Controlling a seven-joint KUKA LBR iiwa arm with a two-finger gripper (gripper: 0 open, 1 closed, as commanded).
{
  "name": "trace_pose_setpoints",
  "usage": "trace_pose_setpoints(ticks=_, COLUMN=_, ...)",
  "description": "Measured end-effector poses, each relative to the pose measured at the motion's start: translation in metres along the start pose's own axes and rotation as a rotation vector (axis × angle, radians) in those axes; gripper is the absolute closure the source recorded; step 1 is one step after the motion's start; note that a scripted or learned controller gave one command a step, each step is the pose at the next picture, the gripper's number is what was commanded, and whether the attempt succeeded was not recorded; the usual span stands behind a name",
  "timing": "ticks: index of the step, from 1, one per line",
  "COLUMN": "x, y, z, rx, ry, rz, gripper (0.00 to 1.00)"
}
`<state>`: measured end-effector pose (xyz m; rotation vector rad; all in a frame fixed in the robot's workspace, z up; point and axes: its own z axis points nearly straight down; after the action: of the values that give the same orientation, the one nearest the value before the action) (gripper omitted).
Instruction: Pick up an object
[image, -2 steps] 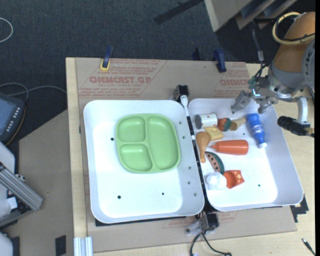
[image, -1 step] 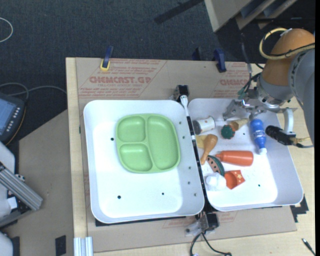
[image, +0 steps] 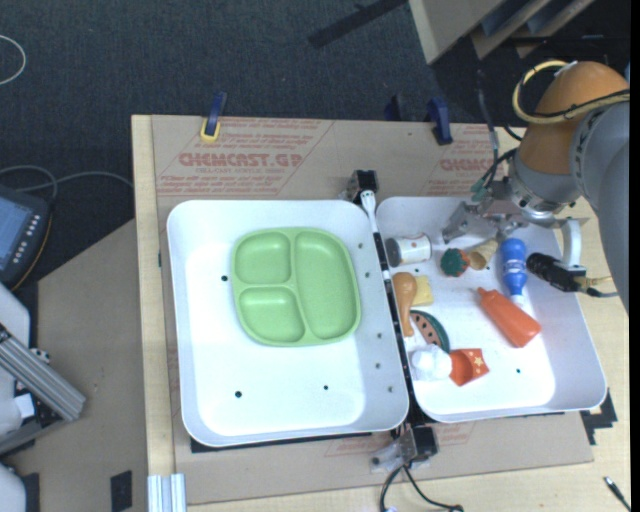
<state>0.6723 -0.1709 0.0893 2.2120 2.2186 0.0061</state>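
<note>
Divided plate (image: 296, 286) in left bin (image: 200, 330); bottle (image: 512, 262), carrot (image: 508, 316) in right bin (image: 575, 372).

A brown worktop (image: 300, 150) printed with red lettering spans the middle of the frame. Two clamps grip its upper edge: a yellow clamp (image: 212, 120) at upper left, a blue clamp (image: 438, 120) right of centre. Grey carpet (image: 150, 50) lies beyond, with cables (image: 70, 185) at left.

End effector (image: 470, 222) low in right bin (image: 570, 385), over toys nr blue bottle (image: 513, 263); green tray (image: 296, 285) in left bin (image: 200, 340).
</note>
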Motion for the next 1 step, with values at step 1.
trace_pose_setpoints(ticks=1, x=-0.0010, y=0.0021, z=-0.0135, rx=-0.008, ry=-0.004, rz=-0.001, gripper=1.00)
